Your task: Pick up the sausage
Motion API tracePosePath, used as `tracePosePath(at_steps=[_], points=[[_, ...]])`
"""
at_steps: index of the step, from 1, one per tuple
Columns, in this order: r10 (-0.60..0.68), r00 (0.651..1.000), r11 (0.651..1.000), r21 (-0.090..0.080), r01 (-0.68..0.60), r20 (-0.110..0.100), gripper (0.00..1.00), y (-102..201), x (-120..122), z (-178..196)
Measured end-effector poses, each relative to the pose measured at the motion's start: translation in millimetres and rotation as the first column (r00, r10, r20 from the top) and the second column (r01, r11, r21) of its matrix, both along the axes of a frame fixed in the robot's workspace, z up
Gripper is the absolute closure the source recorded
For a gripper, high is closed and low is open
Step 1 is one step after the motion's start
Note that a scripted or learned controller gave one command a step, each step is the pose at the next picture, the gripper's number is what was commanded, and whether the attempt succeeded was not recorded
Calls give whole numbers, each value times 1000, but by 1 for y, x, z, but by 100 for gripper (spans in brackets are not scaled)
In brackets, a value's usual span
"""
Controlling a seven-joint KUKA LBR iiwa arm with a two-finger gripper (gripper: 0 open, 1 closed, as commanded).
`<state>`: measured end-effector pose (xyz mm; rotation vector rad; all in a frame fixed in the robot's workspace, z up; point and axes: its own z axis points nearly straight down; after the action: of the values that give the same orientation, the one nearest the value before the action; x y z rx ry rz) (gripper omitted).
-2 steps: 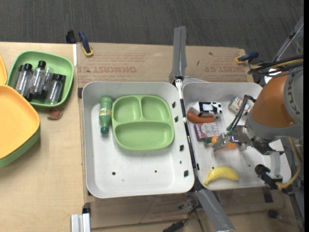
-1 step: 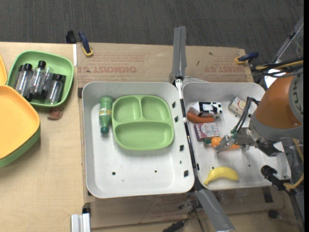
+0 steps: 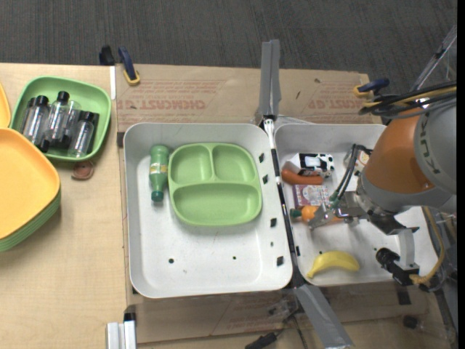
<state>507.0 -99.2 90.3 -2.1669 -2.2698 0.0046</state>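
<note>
the gripper (image 3: 320,215) hangs low in the right bin (image 3: 414,271), its metal fingertips down among a small cluster of items near the bin's left wall. whether the jaws are parted or closed cannot be told from this slant, and nothing can be seen clamped between them. right at the tips lies a small orange piece (image 3: 309,211), touching or nearly touching the metal; a tiny green bit (image 3: 296,213) sits just to its left.

the sausage (image 3: 298,176), reddish-orange and lying roughly crosswise, rests on the floor of the same bin just above the gripper, with its left end near the divider between the bins. a red-brown packet (image 3: 308,194) lies just under it, between sausage and gripper. a black-and-white item (image 3: 314,163) sits just above the sausage, toward the bin's far side. a yellow banana (image 3: 334,263) lies nearer the front edge, below the gripper and apart from it.

the grey arm with its orange band (image 3: 396,162) comes in from the right, over the right bin's far half.

in the left bin (image 3: 211,267) a green divided plate (image 3: 215,184) lies flat, with a green bottle (image 3: 158,171) just beside its left edge. on the bench to the left, a green tray (image 3: 98,97) holds several dark-capped bottles (image 3: 58,126), and stacked yellow plates (image 3: 25,187) sit beside it.
</note>
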Motion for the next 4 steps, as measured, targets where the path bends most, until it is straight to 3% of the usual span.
tracePosePath(at_steps=[1, 2, 3, 4], points=[[153, 988, 988, -1, -153, 3, 0, 5, 28, 1], [24, 1000, 1000, 0, -24, 1, 0, 0, 30, 0], [-64, 998, 998, -2, 64, 1, 0, 1, 55, 0], [-62, 998, 998, -3, 62, -1, 100, 0, 54, 8]])
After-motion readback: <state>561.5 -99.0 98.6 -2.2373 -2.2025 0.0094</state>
